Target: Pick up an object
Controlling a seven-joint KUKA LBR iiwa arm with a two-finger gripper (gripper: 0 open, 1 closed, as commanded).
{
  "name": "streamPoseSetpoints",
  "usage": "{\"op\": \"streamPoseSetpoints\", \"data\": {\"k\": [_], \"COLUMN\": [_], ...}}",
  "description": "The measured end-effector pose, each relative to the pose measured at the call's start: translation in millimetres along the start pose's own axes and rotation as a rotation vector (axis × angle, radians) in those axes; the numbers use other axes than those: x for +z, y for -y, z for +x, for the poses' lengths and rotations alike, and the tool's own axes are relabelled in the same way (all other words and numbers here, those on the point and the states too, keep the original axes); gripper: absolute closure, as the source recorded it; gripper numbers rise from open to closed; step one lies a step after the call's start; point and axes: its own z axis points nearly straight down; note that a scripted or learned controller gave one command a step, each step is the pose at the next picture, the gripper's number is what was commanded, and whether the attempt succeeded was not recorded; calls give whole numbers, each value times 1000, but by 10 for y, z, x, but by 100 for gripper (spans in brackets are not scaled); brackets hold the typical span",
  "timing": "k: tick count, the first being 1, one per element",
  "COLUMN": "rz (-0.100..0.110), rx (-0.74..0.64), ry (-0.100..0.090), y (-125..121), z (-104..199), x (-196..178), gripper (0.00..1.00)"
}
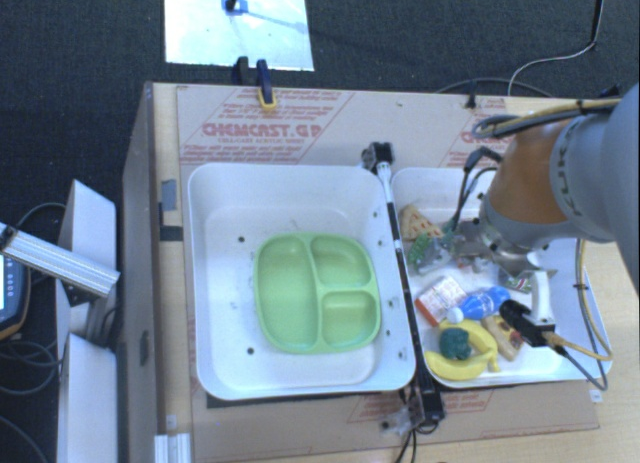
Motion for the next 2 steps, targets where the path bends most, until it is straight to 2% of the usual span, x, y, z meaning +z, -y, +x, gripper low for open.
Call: {"op": "streamPoseSetpoints", "data": {"k": [1,2], "rz": [1,3], "rx": [-1,1], "ry": [0,0], "y": [-584,-448], "z": [24,-50], "x": [106,107], "gripper": [0,0]}}
